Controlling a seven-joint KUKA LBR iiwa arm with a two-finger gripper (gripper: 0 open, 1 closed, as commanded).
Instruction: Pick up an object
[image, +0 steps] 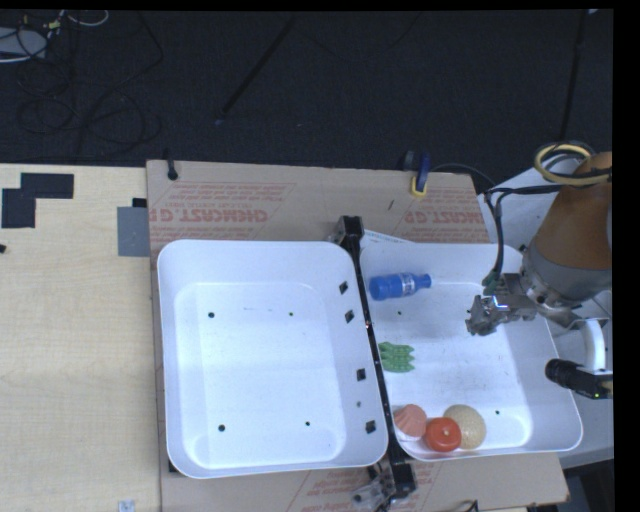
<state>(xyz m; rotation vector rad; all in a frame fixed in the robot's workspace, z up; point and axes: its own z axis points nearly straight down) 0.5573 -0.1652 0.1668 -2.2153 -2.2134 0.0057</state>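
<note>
Hovering over the right bin (545, 425), the hand (484, 320) sits between the bottle (399, 286) and the green toy (396, 357), holding nothing; whether it is apart or together I cannot tell, likely poised to descend.

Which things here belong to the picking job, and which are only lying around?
For the job: gripper; right bin with blue bottle, green item, red ball, beige round item, pinkish item.

Lying about: left bin; blue and yellow clamp; cardboard sheet.
</note>
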